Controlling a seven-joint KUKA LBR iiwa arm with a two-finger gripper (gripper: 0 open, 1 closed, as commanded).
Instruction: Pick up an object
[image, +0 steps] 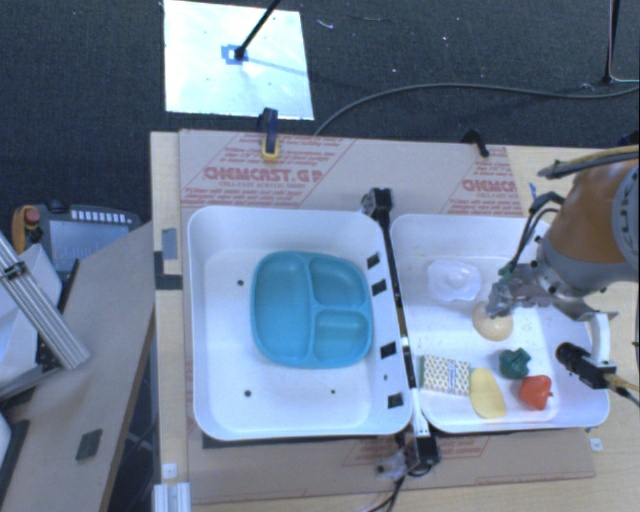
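Note:
The right bin (440, 232) holds a cream round object (491, 325), a clear plastic cup (453, 280), a green toy (515, 362), a red toy (535, 391), a yellow banana-shaped piece (487, 393) and a small patterned packet (445, 374). My gripper (503, 300) hangs from the arm at the right, directly over the cream object and touching or nearly touching its top. The wrist hides how the fingers stand on it.
In the left bin (215, 300) lies a blue sectioned plate (310, 308). A black divider (392, 300) with clips runs between the bins. A cable and black fitting (583, 362) hang off the wrist over the right bin's far side.

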